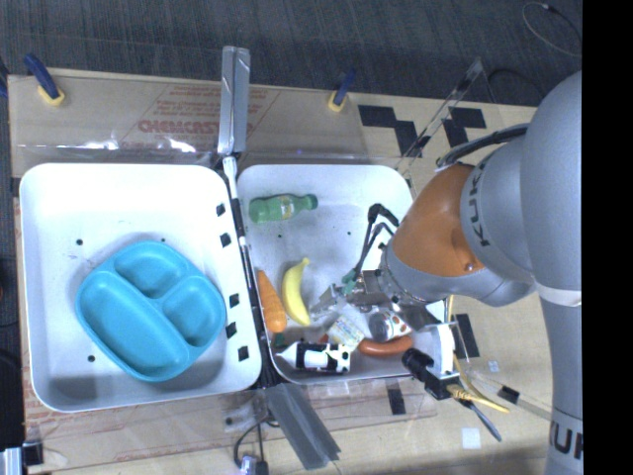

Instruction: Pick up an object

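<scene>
The gripper [348,305] is down among the clutter at the near end of the right bin [331,178]. Its fingertips are buried in the pile, and whether it is closed on anything cannot be told.

Right under and around it lies a crinkled clear wrapper [341,320]. Just below it stands a black-and-white toy cow [321,357], and to its lower right a red sausage-like piece [381,345]. Just to its left lie a banana [296,290] and, beyond that, a carrot [271,302]. Farther up from it, well apart, lies a green bottle [280,207].

The risk, as I judge it, is a poor catch: with things packed so tightly, the fingers may land on the slippery wrapper or wedge between two items and lift nothing.

The arm [495,231] reaches in from the right, its orange band [440,228] bent steeply down over the bin.

Farthest off, in the left bin [59,191], sits a blue divided tray [148,308].
</scene>
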`<state>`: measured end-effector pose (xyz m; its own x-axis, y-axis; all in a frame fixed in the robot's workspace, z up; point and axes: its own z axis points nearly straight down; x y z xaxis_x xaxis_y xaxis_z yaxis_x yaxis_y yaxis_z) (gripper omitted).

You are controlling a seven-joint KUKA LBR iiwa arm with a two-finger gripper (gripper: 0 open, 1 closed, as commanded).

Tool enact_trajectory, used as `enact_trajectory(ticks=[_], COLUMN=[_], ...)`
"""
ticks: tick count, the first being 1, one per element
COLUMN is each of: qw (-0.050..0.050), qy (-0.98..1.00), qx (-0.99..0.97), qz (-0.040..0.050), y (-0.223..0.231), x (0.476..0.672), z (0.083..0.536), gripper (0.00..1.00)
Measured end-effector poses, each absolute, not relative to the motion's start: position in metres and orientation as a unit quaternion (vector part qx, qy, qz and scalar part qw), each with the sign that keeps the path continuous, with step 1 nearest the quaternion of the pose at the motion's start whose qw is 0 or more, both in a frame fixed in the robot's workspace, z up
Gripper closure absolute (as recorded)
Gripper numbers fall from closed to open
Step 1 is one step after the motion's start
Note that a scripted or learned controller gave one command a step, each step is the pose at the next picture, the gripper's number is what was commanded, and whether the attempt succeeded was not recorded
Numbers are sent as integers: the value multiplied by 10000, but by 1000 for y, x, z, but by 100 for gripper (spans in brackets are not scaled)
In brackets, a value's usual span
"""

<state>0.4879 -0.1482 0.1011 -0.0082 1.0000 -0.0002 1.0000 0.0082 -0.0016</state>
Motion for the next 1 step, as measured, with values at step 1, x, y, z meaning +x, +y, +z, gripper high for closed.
enact_trajectory(ticks=[1], qw=[1], qy=[-7119], qx=[-7023], qz=[12], y=[-148], x=[488], z=[110], gripper=[100])
